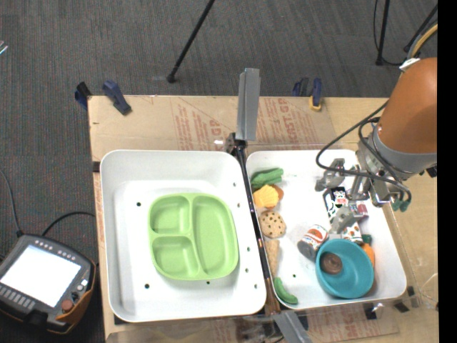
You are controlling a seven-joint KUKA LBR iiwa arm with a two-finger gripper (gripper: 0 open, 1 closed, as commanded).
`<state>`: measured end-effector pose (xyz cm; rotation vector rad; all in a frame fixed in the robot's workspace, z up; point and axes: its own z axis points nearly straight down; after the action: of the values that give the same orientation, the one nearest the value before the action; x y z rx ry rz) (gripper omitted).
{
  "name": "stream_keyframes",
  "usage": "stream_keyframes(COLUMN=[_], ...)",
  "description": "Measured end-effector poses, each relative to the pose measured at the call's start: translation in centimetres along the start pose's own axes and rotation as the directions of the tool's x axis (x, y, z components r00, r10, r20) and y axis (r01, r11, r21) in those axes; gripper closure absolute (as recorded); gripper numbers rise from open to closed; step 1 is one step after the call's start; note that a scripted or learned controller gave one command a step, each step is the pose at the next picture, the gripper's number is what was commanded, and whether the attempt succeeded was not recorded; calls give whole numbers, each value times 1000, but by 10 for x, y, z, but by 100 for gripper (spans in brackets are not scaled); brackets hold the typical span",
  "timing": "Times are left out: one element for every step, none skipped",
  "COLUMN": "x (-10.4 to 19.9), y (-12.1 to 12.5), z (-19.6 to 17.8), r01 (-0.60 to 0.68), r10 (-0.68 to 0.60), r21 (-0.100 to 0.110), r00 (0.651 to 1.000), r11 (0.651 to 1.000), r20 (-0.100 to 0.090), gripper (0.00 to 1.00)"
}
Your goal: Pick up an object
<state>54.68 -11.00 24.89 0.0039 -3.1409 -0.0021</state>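
Note:
My gripper (349,207) hangs over the right bin (303,170), below the arm's orange band (413,106). Right under it lies a small black-and-white carton (334,201), partly covered by the gripper. Just below sit a small can (311,239) on its side and a teal bowl (345,266) with a brown piece inside. An orange item (368,250) pokes out at the bowl's right rim. Along the bin's left wall lie a green pod (267,176), a yellow-orange food piece (266,196), a cookie (272,224) and a small green piece (284,289).
The left bin (121,191) holds a green divided plate (193,236). A grey post (248,106) stands at the back between the bins. A tablet-like pendant (39,281) lies on the floor at lower left. Clamps sit on the bench's back edge.

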Motion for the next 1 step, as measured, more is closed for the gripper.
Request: stream_keyframes(x=[40], y=[17], z=[160], r01=[-83], r10=[83], r21=[-2], r00=[996], r11=[997], r20=[-17], gripper=[0])
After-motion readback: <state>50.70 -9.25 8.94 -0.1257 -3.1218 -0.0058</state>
